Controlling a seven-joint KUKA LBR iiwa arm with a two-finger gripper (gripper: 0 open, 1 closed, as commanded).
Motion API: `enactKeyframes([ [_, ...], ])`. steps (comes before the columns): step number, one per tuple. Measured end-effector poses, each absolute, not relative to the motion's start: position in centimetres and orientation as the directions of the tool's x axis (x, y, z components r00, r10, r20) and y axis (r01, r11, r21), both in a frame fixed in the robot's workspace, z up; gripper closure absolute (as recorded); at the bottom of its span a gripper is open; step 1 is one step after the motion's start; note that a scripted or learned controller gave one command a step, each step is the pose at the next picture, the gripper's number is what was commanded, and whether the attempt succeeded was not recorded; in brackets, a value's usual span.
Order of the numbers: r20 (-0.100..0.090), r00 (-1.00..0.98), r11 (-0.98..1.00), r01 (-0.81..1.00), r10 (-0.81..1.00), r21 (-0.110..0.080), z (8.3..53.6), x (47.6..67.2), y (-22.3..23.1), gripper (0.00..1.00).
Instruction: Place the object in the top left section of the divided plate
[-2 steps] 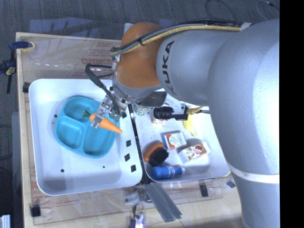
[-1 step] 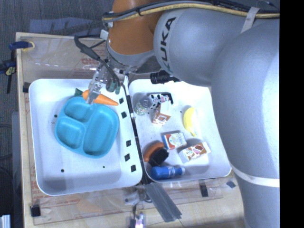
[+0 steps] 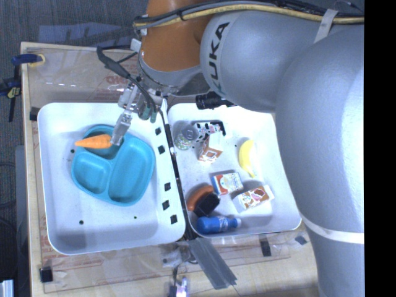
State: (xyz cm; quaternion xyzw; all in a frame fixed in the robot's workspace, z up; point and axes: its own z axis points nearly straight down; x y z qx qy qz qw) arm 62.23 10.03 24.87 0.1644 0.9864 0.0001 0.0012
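The carrot [image 3: 93,143] lies across the upper left section of the blue plate [image 3: 133,178] in the left bin [image 3: 55,197] (its thick end between the gripper's [image 3: 117,135] fingers, which pinch it).

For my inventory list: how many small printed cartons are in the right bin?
3: one carton near the bin's top beside the glass, two lower, right of the brush. The arm may hide more.

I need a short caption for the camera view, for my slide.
Gripper at carrot on blue divided plate.
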Motion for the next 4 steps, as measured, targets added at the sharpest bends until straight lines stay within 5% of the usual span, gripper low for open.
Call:
enactKeyframes([
  [1, -0.004, -0.947, 0.947, 0.322, 0.322, 0.002, 25.9, 62.3, 10.1, 1.0],
  [2, -0.005, -0.948, 0.948, 0.319, 0.319, 0.002, 27.0, 62.4, 10.1, 1.0],
  [3, 0.002, -0.963, 0.963, 0.27, 0.27, -0.002, 21.9, 53.9, 13.1, 1.0],
  [4, 0.002, -0.963, 0.963, 0.271, 0.271, -0.002, 21.9, 53.9, 13.0, 0.0],
])
